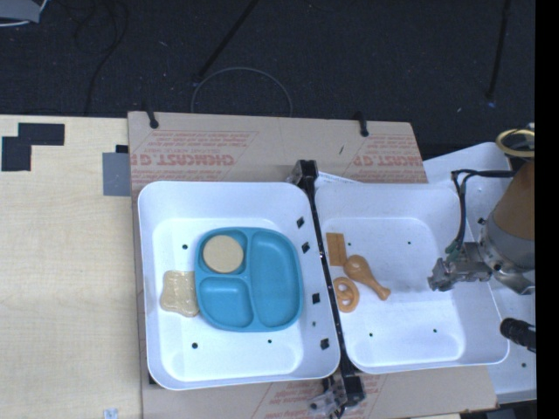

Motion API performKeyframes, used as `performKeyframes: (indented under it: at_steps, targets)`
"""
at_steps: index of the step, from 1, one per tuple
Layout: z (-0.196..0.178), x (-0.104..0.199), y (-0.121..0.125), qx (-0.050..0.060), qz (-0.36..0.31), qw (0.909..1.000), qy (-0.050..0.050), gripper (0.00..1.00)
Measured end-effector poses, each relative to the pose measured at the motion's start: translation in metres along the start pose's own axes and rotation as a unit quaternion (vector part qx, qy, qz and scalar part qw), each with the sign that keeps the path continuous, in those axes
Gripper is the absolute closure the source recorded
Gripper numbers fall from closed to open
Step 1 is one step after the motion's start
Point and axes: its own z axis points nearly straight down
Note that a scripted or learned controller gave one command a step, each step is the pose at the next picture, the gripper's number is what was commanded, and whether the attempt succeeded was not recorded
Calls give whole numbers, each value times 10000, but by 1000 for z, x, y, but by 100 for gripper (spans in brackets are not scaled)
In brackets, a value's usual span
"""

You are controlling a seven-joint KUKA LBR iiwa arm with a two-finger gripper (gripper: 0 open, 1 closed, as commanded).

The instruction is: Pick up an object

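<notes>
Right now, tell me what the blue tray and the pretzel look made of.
Blue tray: probably molded plastic, with a smooth, even colour, rounded compartments and a soft sheen. Pretzel: likely a plastic or rubber toy, with a uniform orange-brown, matte surface; too small to be sure.

We see two shallow white plastic bins side by side, the left bin (166, 356) holding a blue three-compartment plastic tray (262, 295) with a round tan cookie (222, 253) in its rear-left compartment and a pale beige cracker piece (179, 293) touching the tray's left edge. In the right bin (419, 356), near its left wall, we find a small brown flat rectangular piece (335, 244) at the back, an orange-tan pear-shaped toy (365, 275) just in front of it, and a tan pretzel (345, 294) at the toy's front left. The arm's metal two-finger gripper (441, 279) sits over the same bin's right side, well apart from them.
</notes>
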Motion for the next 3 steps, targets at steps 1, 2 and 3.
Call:
performKeyframes:
  at_steps: [1, 2, 3]
  targets:
    - [-61, -3, -5, -8, -40, 10000, -2, 100]
    - [-123, -8, -1, -17, -36, 10000, -7, 100]
    - [-122, 36, 20, 12, -50, 10000, 11, 100]
